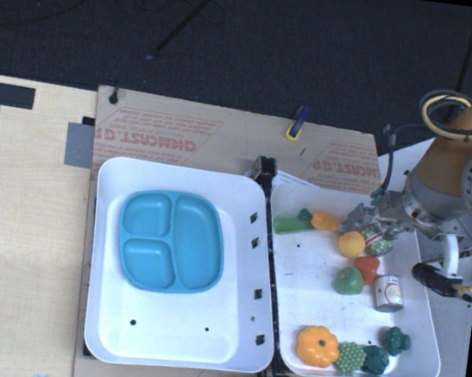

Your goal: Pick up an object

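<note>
a toy pumpkin (318,346) and broccoli (395,341) sat at the right bin's (307,302) near edge. the blue tray (171,241) lay in the left bin (114,314). the arm (448,169) bent in low from the right, its gripper (369,224) over the yellow ball (351,244); grip state i couldn't tell. behind, cardboard (191,138) and dark floor (240,36).

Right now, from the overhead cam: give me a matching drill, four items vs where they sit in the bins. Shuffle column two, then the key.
Column 1
1. blue divided plate
2. orange pumpkin
3. small can
4. green stick

Column 2
A. right bin, near front edge
B. left bin, middle
C. right bin, far end, close to the divider between bins
D. right bin, lying on its side towards the right wall

Pairs: 1-B, 2-A, 3-D, 4-C
</note>
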Tool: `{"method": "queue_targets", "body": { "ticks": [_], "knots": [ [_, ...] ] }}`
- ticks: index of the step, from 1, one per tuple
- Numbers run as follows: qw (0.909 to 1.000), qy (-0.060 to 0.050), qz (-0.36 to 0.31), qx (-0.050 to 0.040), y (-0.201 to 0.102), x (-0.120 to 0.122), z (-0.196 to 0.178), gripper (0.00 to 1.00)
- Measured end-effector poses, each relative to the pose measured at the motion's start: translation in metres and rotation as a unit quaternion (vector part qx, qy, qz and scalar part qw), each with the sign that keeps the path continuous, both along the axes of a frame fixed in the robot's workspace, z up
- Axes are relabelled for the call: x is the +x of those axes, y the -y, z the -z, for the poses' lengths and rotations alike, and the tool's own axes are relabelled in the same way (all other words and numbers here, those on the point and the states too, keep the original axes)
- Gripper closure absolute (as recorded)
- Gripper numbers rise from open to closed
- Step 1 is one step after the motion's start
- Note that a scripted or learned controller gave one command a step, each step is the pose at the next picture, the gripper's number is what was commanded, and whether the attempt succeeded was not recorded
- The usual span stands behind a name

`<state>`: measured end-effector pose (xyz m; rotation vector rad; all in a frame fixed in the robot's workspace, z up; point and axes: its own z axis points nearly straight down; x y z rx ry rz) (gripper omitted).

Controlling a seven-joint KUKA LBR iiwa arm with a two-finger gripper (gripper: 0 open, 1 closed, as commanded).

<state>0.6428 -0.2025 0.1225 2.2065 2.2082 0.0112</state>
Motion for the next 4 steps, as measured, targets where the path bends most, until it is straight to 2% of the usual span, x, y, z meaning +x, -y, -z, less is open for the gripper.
{"method": "queue_targets", "body": {
  "ticks": [1, 2, 3, 4],
  "knots": [
    [1.0, -0.003, 0.0, 0.0004, 0.001, -0.001, -0.007, 1.0],
    [1.0, -0.009, 0.002, 0.0042, 0.004, -0.005, -0.051, 1.0],
    [1.0, -0.008, -0.001, 0.0037, 0.005, -0.004, -0.104, 1.0],
    [0.9999, -0.011, -0.001, 0.0054, -0.033, -0.023, -0.107, 1.0]
  ]
}}
